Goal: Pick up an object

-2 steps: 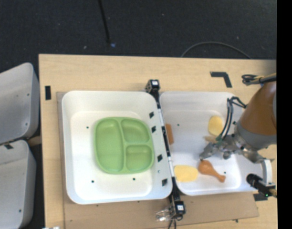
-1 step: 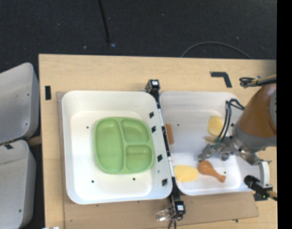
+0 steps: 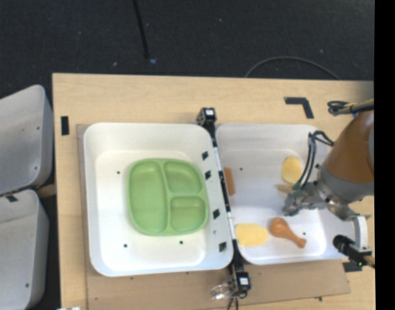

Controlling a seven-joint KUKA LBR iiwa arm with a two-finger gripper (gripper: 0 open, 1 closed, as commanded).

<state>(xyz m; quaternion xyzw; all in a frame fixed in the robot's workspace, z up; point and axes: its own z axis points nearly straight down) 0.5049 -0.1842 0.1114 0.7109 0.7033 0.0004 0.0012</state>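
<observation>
- My jaws [image 3: 295, 205] hang low in the right bin [image 3: 262, 141]; I cannot tell if they are spread
- The orange drumstick toy [image 3: 286, 231] lies just below-left of them, long axis slanting toward the bin's lower right

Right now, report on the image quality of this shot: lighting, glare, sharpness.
Camera view: soft, even overhead light with faint shadows. The white bins run near overexposed, so their walls lose detail. The whole frame is slightly blurry; the hand is a dark smear, its shape hard to read. The green divided plate and the orange drumstick-shaped toy keep clear outlines.
</observation>
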